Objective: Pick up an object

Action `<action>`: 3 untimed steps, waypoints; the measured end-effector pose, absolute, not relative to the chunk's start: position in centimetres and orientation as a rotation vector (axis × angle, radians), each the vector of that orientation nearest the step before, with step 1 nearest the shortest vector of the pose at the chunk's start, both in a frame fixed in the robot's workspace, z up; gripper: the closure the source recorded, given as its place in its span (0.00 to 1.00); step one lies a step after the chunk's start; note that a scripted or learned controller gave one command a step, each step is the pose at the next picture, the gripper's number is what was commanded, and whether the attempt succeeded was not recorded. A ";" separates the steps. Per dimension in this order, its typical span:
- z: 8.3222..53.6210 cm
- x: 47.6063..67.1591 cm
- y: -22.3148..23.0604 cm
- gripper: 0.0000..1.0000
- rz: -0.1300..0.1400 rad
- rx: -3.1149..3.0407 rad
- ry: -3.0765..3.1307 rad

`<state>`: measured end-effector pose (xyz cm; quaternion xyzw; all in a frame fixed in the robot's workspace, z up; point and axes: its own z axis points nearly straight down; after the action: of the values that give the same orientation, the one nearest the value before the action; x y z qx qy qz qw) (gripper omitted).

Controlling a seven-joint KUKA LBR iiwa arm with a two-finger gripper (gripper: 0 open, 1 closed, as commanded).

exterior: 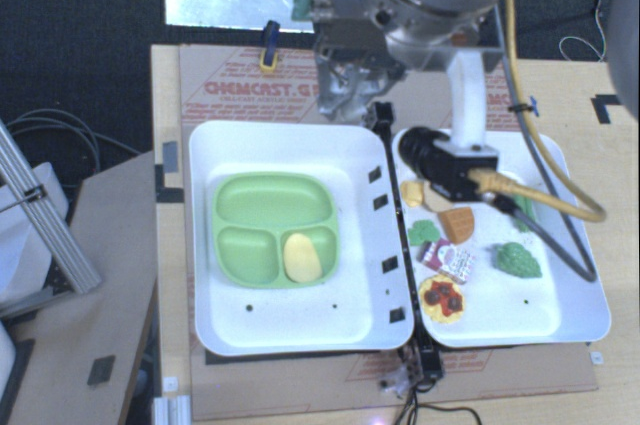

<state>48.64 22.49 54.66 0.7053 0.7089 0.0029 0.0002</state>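
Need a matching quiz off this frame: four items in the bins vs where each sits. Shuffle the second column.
Things
1. green divided tray
2. pale yellow oval piece
3. orange wedge
4. yellow disc with red spots

Places
A. right bin, near edge, by the divide between bins
B. on the floor of the left bin
C. right bin, middle, next to a small green piece
D. in the tray's near right compartment

Pairs: 1-B, 2-D, 3-C, 4-A

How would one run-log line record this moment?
gripper: over far rim of shallow white left bin | pale yellow oval toy: in green divided plate there
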 end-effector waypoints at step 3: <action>20.2 53.0 8.0 1.00 -0.008 2.230 2.212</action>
<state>52.99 7.99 20.24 0.7100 0.7042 -0.0024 0.0002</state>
